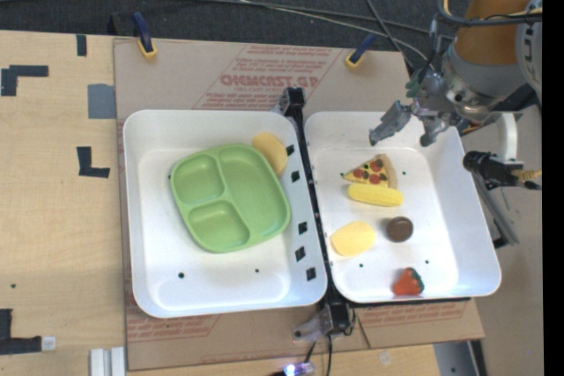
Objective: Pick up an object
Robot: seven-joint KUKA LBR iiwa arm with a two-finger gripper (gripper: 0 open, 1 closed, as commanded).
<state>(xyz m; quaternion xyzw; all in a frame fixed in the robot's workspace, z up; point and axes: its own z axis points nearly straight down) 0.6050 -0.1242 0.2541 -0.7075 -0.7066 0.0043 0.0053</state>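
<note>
The right bin point(458, 216) holds a pizza slice point(372, 171), a yellow corn cob point(375, 195), a pale yellow lemon-like piece point(352, 239), a brown round piece point(399, 229) and a red strawberry point(407, 282). My gripper point(409, 129) hangs above the far edge of this bin, a little beyond the pizza slice. Its two fingers are spread apart with nothing between them.
The left bin point(145, 189) carries a green divided plate point(229, 197) and a yellow rounded piece point(270, 151) at its far right corner. A black divider point(301, 189) runs between the bins. Cables point(397, 31) loop above the arm.
</note>
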